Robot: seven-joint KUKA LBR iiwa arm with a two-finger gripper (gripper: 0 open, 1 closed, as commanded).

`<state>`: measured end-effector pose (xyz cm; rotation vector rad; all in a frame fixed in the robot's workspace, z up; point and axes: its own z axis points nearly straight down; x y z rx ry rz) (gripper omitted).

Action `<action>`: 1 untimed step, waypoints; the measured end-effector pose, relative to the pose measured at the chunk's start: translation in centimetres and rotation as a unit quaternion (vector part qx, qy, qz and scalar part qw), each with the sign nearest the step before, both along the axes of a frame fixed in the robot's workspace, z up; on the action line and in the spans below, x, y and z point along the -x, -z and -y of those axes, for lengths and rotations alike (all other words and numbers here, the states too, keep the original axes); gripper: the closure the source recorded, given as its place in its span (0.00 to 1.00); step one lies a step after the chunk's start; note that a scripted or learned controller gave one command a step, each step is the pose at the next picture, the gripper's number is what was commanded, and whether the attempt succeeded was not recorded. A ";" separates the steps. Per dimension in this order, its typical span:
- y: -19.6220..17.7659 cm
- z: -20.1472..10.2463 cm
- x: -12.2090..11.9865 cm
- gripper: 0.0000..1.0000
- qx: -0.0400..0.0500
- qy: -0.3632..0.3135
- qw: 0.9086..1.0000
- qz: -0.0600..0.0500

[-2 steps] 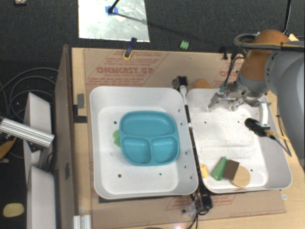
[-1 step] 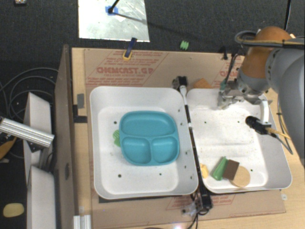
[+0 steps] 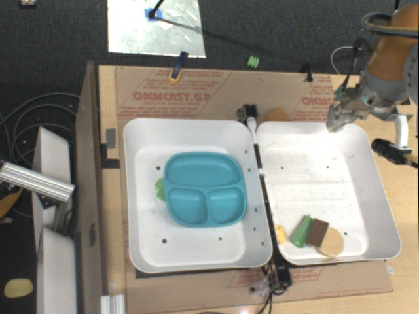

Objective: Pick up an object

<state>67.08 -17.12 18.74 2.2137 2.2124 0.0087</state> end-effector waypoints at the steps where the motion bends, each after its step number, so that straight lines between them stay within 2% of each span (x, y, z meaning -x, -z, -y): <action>1: 0.6 -0.2 0.2 0.00 -0.001 -0.001 1.000 -0.004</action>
